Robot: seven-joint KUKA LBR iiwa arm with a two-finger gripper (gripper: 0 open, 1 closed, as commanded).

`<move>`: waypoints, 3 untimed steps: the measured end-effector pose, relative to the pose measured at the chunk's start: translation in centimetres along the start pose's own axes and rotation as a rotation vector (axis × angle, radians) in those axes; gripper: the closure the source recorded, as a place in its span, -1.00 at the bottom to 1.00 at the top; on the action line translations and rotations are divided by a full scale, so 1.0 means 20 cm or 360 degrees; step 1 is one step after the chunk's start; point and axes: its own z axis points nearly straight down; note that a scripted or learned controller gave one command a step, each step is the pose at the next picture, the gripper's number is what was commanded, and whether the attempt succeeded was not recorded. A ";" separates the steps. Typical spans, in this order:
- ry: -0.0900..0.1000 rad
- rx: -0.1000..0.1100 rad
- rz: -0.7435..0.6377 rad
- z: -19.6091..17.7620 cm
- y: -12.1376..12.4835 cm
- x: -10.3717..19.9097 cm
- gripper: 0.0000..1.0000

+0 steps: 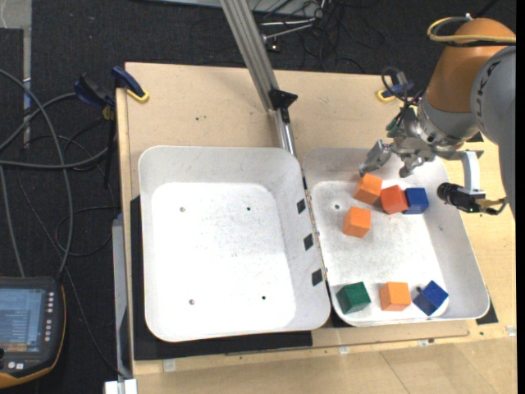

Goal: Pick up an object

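The left bin (217, 236) sits beside the right bin (459, 245). In the right bin, a green cube (353, 296) lies at the near edge, then an orange cube (394, 295) and a blue cube (431, 297). Farther back lie an orange block (357, 221), a second orange one (369, 188), a red cube (394, 199) and a blue block (416, 200). The gripper (392, 160) hovers just above that far cluster, fingers spread apart, nothing between them.

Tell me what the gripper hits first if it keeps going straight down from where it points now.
Most likely the orange cube just below the gripper, at the back of the right bin; the red cube sits right beside it. Depth is hard to judge.
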 end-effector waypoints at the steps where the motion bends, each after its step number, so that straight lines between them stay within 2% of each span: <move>1: -0.0003 -0.0013 -0.0002 -0.07 0.01 0.00 1.00; 3: -0.0004 -0.0020 -0.0003 -0.51 0.02 0.02 1.00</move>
